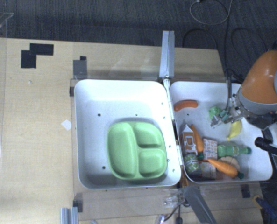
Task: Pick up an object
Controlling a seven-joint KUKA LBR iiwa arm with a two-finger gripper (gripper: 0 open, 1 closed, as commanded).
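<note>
The gripper (pixel 222 118) is hanging low in the right bin (pixel 264 169) over a small green toy (pixel 216 111), beside a yellow banana (pixel 235 129), looking ready to grab, and next it needs to squeeze and lift.

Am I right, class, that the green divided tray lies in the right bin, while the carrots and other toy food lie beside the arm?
Not quite. The camera view shows the green divided tray lying in the left bin, not the right one. The rest holds: the carrots and other toy food lie in the right bin, beside the arm.
</note>
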